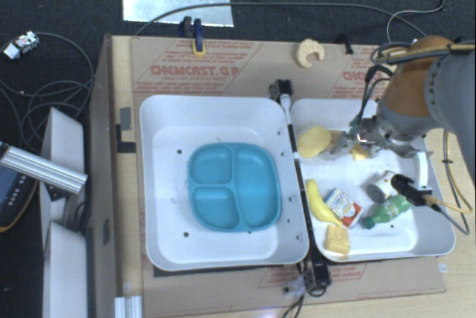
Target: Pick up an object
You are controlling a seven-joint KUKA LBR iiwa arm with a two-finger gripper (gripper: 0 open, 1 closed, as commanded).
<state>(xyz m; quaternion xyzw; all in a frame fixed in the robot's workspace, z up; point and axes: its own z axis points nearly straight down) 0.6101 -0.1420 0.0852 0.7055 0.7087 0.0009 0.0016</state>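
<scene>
Bins sit side by side on the bench: the left bin [160, 160] carries a blue divided plate [233, 186] at its middle, and the right bin [439, 235] carries the loose objects. In the camera view the arm [416, 93] reaches in from the right over the right bin's far edge, and its gripper [358, 140] is low in the far half of that bin. How far the jaws stand apart I cannot tell, nor whether anything is between them; a small yellowish piece [361, 154] lies right at the gripper's tip. Just beside it, toward the bin's far left corner, is a pale yellow lemon-like object [314, 141]. Along the left wall lies a banana [320, 201], with a small red-and-white packet [342, 205] touching it and a yellow block [337, 239] near the near edge. A green bottle [387, 211] lies toward the right side.

Judging by this, the descent onto a target is in hand. Next the jaws need to close squarely on the small piece, then lift straight up clear of the bin wall.
</scene>
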